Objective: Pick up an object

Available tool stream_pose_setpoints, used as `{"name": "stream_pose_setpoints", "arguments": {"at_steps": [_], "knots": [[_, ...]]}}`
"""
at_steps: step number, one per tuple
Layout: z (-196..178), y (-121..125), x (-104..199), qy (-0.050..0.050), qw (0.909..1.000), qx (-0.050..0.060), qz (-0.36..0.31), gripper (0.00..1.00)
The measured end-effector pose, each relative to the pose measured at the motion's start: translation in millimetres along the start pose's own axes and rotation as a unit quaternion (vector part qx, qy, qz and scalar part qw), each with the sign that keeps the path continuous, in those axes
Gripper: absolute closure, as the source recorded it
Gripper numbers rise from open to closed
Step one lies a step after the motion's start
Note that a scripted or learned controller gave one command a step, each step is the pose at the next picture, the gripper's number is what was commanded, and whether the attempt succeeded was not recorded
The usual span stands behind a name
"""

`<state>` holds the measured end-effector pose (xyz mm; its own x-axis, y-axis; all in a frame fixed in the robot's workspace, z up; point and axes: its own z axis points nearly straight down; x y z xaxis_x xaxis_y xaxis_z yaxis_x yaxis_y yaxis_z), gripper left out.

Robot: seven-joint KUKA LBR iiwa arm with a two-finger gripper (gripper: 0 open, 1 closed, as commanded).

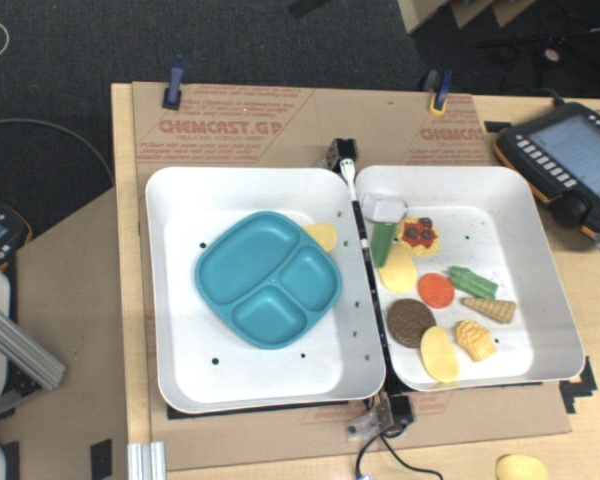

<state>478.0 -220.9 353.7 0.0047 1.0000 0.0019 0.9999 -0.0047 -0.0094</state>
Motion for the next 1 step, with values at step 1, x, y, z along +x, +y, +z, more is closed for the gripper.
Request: {"name": "stream_pose_setpoints", "arguments": {"at_steps": [1], "knots": [[42.2,1.5,-0.3,0.0,1.0,-0.003,-0.002,1.0]]}}
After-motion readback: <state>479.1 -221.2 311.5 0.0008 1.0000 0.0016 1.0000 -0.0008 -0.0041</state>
